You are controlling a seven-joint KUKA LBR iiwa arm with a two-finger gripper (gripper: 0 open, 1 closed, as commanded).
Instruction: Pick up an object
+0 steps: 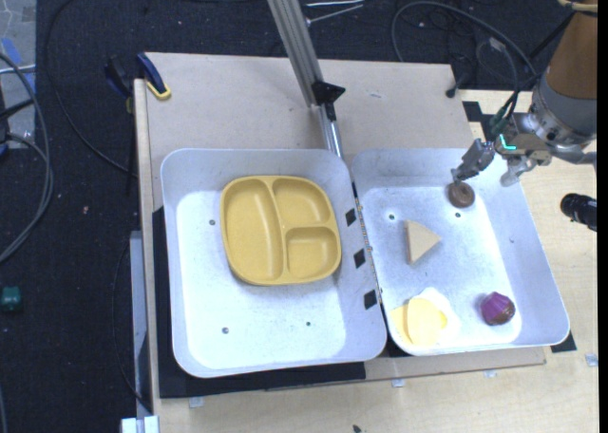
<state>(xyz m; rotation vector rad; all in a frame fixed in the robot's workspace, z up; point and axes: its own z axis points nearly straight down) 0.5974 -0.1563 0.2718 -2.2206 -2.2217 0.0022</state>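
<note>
The arm's gripper (495,163) hangs with its 2 fingers spread apart over the right bin's (538,260) far edge, gripping nothing. A small brown round object (462,196) lies just beside it, with a tan wedge (420,241), yellow piece (422,319) and purple object (497,308) nearer the camera.

You lose most of the arm (575,61) past the frame's edge at three o'clock; you see just its wrist end. The gripper (496,163) sits at the right bin's (532,260) one o'clock corner, its fingertips too small and blurred to judge. Just below it, a small brown round object (462,196) is too small to identify. The purple object (497,309) at five o'clock is likewise unclear.
</note>
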